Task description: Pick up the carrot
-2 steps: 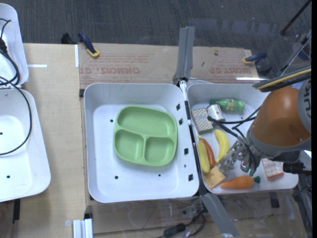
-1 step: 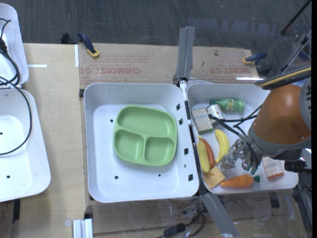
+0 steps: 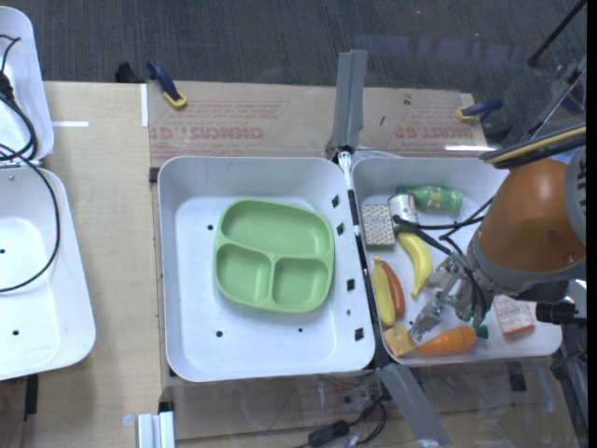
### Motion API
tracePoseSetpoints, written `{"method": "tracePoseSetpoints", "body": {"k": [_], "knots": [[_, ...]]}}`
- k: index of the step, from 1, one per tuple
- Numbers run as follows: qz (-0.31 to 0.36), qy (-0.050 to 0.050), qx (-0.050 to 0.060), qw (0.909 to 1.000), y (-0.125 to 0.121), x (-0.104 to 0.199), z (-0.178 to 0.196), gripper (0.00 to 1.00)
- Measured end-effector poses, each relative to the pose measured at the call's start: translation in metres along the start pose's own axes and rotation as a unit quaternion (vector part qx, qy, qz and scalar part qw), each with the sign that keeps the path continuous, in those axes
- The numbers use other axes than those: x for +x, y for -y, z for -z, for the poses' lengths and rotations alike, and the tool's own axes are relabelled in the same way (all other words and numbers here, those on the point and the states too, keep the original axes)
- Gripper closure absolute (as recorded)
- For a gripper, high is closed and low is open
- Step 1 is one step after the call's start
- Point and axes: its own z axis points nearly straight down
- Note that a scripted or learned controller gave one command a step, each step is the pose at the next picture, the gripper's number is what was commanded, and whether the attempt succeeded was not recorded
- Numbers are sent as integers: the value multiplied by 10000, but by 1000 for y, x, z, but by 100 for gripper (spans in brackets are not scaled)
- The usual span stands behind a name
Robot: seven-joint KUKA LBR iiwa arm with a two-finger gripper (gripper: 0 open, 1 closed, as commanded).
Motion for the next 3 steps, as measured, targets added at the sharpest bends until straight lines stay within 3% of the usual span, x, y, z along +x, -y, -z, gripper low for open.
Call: {"method": "tracePoseSetpoints", "body": {"k": [1,2,3], "knots": [[-286,-11,8,9996,-3,4,-9,0],[1756,-8,5,9845,5,-2,-9,0],[2475,8,3,9689,32,-19,-8,0]]}}
